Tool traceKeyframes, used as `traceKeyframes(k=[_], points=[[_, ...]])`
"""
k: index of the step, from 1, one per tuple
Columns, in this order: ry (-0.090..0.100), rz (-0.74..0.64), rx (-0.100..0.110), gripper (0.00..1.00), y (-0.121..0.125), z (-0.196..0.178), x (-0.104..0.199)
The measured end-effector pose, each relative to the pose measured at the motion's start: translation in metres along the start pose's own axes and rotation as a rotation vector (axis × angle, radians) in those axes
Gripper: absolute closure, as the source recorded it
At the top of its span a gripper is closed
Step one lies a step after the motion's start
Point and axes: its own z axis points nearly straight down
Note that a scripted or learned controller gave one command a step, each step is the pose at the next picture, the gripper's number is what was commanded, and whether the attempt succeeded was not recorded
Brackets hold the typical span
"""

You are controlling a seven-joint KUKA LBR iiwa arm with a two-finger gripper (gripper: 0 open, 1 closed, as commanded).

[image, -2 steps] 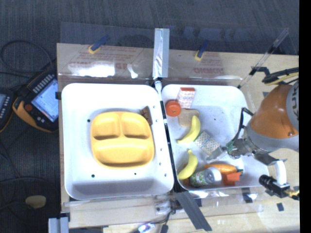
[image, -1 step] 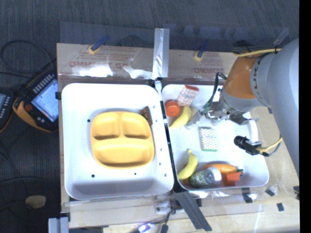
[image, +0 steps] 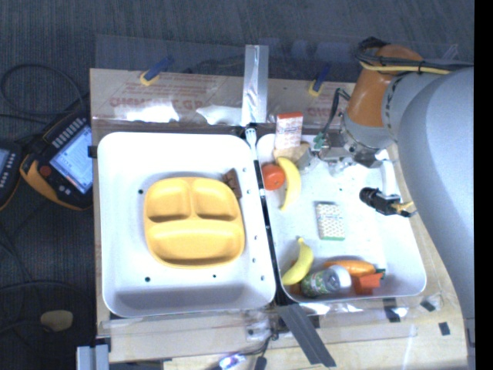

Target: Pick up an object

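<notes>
My gripper (image: 330,151) hangs over the back of the right bin (image: 400,245), just right of a red and white box (image: 289,129) that leans on the back wall. A banana (image: 290,180) and a red ball (image: 273,176) lie to its left, against the divider. A green and white speckled pad (image: 331,220) lies in the middle of that bin. Along the front edge sit a second banana (image: 299,262), a green bottle (image: 323,281), an orange carrot-like piece (image: 350,268) and a small red block (image: 368,282).
The left bin (image: 123,168) holds a yellow divided tray (image: 192,220) with a small brown piece (image: 231,179) at its back right corner. A handheld pendant (image: 65,164) lies on the floor left of the bench.
</notes>
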Motion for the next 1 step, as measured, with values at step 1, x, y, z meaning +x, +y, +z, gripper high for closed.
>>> traceKeyframes(k=[1], points=[[0.003,-0.034,0.010,0.00,-0.0774,-0.0620,0.0117]])
